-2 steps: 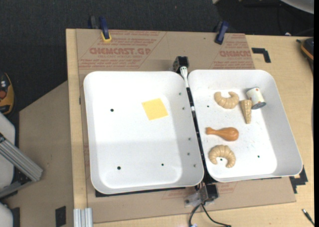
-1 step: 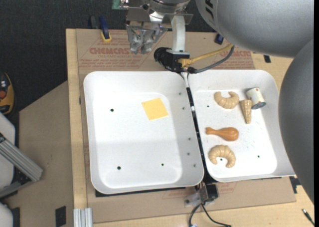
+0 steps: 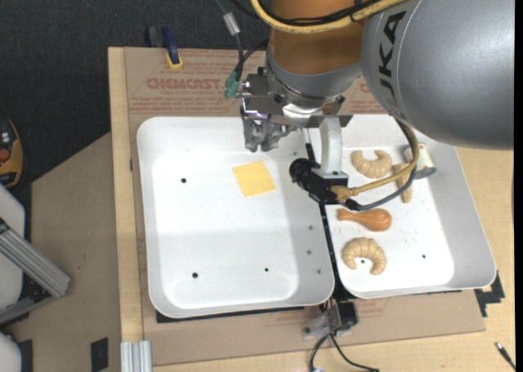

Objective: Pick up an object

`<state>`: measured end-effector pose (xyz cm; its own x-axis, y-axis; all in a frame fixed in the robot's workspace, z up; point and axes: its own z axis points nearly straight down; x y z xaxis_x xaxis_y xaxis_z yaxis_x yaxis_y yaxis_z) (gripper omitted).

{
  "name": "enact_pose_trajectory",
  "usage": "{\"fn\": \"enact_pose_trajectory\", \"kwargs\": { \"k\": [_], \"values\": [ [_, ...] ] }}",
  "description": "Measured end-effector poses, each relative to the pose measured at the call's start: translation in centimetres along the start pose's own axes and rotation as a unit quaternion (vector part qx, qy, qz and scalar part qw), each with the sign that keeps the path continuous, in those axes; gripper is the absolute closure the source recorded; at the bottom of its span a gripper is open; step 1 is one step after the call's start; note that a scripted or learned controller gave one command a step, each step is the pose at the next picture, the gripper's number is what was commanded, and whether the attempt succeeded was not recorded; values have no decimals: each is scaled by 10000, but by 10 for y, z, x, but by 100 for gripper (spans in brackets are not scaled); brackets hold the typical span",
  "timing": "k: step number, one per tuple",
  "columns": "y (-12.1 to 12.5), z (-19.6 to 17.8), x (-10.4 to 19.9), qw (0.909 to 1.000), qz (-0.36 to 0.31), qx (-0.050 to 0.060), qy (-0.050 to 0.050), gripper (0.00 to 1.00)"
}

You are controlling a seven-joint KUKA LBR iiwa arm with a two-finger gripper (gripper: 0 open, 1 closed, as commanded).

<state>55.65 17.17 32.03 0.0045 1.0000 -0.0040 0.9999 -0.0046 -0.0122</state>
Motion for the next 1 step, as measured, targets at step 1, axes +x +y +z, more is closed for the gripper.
{"fn": "enact_pose_trajectory", "kwargs": {
  "k": [1],
  "values": [
    [61,-79,56,9999,-44,-124,41,100]
  ]
}}
